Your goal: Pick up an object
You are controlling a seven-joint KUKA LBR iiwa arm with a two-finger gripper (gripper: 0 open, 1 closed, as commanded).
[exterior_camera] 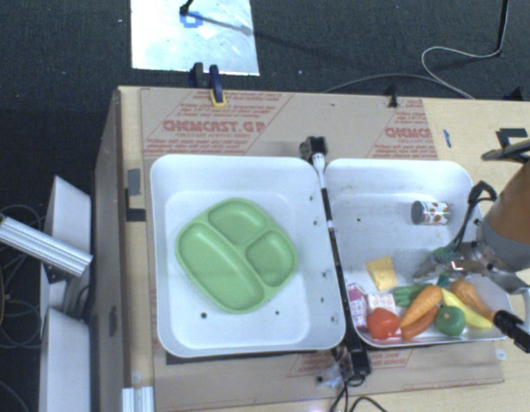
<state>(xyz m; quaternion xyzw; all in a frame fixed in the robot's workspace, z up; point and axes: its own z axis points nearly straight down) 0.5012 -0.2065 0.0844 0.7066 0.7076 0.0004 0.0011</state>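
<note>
The claw sits low over the right bin, near that bin's right edge, just above the heap of toy food in its near right corner. How wide it stands cannot be told from this view, and nothing can be made out in its grip. The heap holds an orange carrot, a red tomato, a green round piece, a yellow banana and a yellow cheese wedge. A small can lies on its side toward the bin's far right corner, apart from the heap. The left bin on the desk carries a green divided plate at its middle.
</note>
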